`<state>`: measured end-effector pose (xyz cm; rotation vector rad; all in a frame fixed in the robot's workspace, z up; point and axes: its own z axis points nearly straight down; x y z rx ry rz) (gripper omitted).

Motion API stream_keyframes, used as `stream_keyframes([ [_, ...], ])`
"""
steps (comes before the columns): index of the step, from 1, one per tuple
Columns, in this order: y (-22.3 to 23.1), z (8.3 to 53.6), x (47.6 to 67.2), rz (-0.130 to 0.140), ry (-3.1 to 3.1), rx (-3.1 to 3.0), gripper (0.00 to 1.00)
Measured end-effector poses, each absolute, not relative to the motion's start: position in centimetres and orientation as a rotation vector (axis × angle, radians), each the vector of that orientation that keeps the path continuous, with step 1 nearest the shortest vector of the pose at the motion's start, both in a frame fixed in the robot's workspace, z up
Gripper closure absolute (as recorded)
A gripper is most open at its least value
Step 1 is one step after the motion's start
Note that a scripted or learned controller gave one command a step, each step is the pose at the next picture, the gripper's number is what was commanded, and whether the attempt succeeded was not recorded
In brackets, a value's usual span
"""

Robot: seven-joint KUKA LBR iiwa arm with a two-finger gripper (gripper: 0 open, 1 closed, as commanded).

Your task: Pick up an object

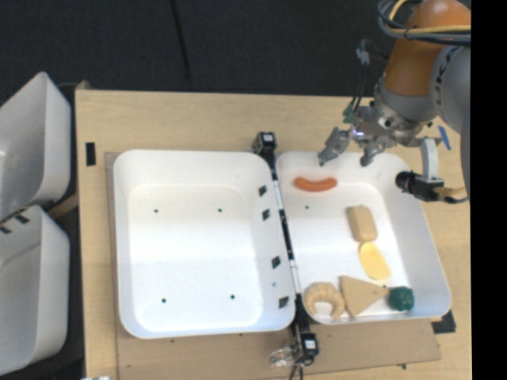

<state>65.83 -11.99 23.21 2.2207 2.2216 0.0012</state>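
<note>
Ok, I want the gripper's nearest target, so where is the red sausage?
The red sausage lies in the right bin, near its far left corner, just below the gripper and up-left of the tan block.

My arm (pixel 428 46) comes in from the right side. It is grey, with a big orange part near the top, and it bends down toward the far right corner. My claw (pixel 351 153) hangs at its end, pointing down. I see its two fingers (pixel 331 150) spread apart, with nothing between them.
</note>
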Motion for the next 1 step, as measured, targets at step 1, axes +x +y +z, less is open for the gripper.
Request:
stream_keyframes([
  [1,-18.3,18.45,60.84,-0.004,2.219,2.224,0.0],
])
